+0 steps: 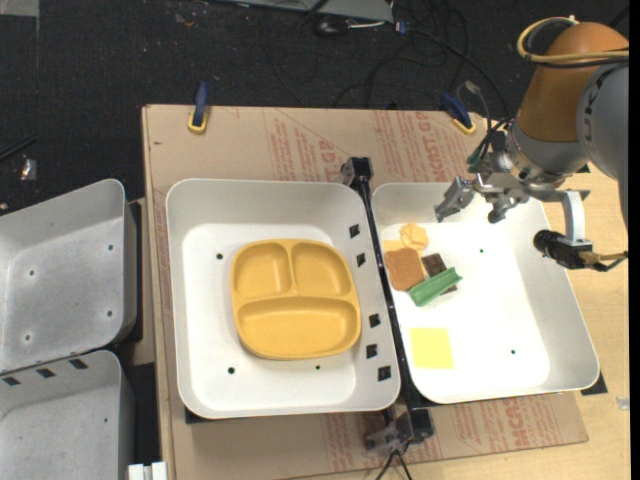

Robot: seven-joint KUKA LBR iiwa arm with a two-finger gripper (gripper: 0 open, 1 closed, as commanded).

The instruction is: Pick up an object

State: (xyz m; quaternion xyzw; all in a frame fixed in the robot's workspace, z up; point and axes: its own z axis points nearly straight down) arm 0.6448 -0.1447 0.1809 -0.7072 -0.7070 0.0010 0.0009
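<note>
Jaws spread and empty, the gripper hangs over the right bin; the green block looks light, stiff, best pinched across its narrow sides.

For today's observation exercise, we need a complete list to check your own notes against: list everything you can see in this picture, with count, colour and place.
bins: 2, white, side by side on the bench, left bin, right bin
divided plate: 1, yellow, middle of the left bin
flat square: 1, yellow, right bin, near its front left
green block: 1, green, right bin, left side
brown piece: 1, brown, beside the green block
small dark piece: 1, dark brown, touching the brown piece
orange piece: 1, pale orange, above the brown piece
clamps: 2, blue and yellow, bench's back edge, and
arm: 1, grey with orange band, from the right
tool: 1, grey, over the right bin's back edge
</note>
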